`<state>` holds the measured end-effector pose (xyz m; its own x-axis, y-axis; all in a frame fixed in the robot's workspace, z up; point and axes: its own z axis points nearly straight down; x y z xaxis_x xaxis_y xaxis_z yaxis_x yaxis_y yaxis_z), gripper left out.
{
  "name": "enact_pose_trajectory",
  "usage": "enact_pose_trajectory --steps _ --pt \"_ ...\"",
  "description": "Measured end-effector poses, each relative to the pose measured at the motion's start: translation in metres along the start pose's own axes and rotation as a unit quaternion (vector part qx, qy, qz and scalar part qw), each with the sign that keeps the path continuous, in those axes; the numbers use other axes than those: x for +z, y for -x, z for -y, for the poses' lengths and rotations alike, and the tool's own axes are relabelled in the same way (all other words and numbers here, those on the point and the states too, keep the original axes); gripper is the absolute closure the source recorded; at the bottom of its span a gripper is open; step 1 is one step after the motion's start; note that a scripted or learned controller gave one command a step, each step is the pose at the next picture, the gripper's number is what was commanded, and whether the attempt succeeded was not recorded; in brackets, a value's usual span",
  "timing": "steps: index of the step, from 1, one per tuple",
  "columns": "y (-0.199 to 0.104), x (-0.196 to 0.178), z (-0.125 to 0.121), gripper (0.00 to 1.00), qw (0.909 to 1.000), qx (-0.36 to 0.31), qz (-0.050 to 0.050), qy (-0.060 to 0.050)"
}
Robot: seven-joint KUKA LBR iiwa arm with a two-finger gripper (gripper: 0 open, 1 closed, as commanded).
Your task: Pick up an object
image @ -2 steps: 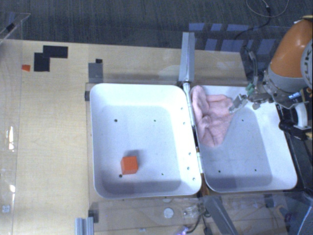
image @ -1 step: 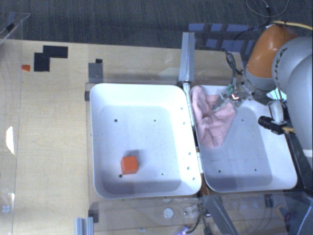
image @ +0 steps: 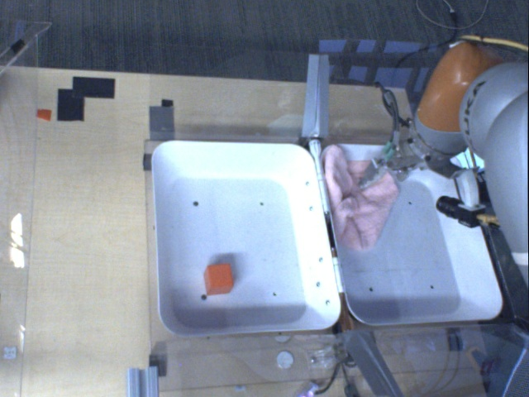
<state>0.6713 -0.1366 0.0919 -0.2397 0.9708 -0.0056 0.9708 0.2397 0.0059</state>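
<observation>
Pink cloth (image: 357,198), orange block (image: 219,279), white bins (image: 173,222), tan bench (image: 83,238)

cloth (image: 357,197) in right bin (image: 430,304), block (image: 219,279) in left bin (image: 248,160).

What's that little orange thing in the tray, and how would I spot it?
Look at the left white bin. Near its front-left corner sits a small orange block, alone on the floor. The pink cloth lies in the right bin.

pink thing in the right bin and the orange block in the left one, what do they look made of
The pink thing looks like soft cloth, perhaps terry or fleece: it lies crumpled in folds with a matte, fuzzy surface. The orange block looks rigid, maybe foam, wood or plastic: flat faces, straight edges, matte finish. Its exact material stays open.
</observation>
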Motion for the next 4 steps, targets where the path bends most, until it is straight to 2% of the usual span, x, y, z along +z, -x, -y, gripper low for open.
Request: enact_pose_trajectory --steps 2,3,4 --pt "-0.002 0.0 0.001 0.0 0.9998 -0.022 0.003 -0.001" --pt "-0.005 -0.013 -0.003 1.0 0.9997 -0.025 0.004 0.005" --pt "-0.068 -0.097 -0.017 1.0 0.9941 -0.108 -0.001 0.003"
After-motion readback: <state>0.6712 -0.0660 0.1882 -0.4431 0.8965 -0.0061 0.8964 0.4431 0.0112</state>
